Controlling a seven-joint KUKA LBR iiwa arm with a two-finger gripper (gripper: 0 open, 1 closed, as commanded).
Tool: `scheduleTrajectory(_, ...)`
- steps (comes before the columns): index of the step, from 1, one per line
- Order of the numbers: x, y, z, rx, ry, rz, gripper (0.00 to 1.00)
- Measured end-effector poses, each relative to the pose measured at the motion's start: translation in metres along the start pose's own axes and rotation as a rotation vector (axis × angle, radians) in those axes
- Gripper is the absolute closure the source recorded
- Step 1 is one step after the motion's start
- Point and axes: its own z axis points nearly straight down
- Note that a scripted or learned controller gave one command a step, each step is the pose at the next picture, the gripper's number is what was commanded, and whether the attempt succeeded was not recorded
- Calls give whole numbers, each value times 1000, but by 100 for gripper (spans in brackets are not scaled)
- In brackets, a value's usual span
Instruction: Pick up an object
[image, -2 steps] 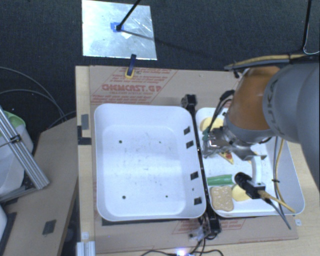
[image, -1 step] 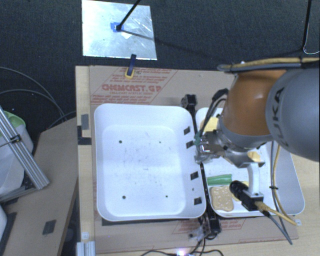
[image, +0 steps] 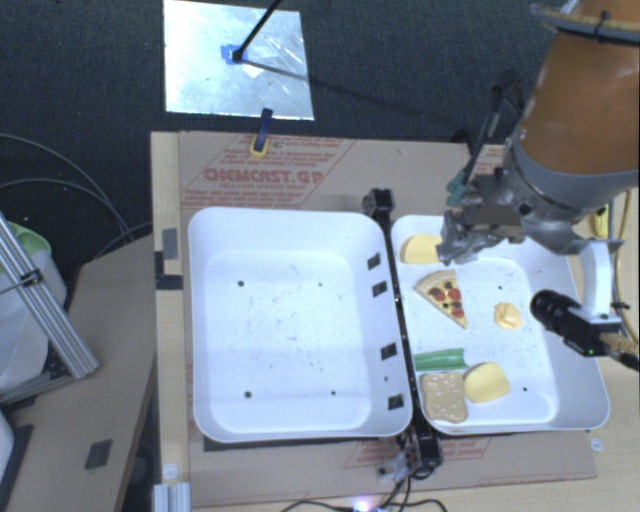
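Left bin (image: 285, 320): white, shallow, bare floor with a few dark specks and small holes. It sits on a cardboard sheet (image: 290, 165) printed in red lettering; a small yellow-and-blue clip (image: 262, 135) lies at the sheet's far edge. A black clamp strip (image: 392, 310) runs down the seam between the two bins.

Right bin (image: 575, 400): holds toy food. Near the far left corner, a pale yellow piece (image: 418, 249), partly covered by the gripper. Just beyond it toward the middle, a pizza slice (image: 444, 296) with red dots, point toward the near right. Nearer the front, a green bean pod (image: 439, 357) lying crosswise, and just below it a tan cracker-like slab (image: 444, 397). Touching or just beside the slab on its right, a yellow wedge (image: 486, 382). A small yellow lump (image: 508, 316) sits alone mid-bin, right of the pizza slice.

Gripper (image: 453, 255): hangs over the far left part of the right bin, tips between the pale yellow piece and the pizza slice. Fingers: cannot tell whether apart or together; nothing visibly between them. Arm with orange band (image: 585, 80) enters from upper right.
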Motion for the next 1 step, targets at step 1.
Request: scheduleTrajectory(1, 38, -1, -19, 17, -2, -2, 100)
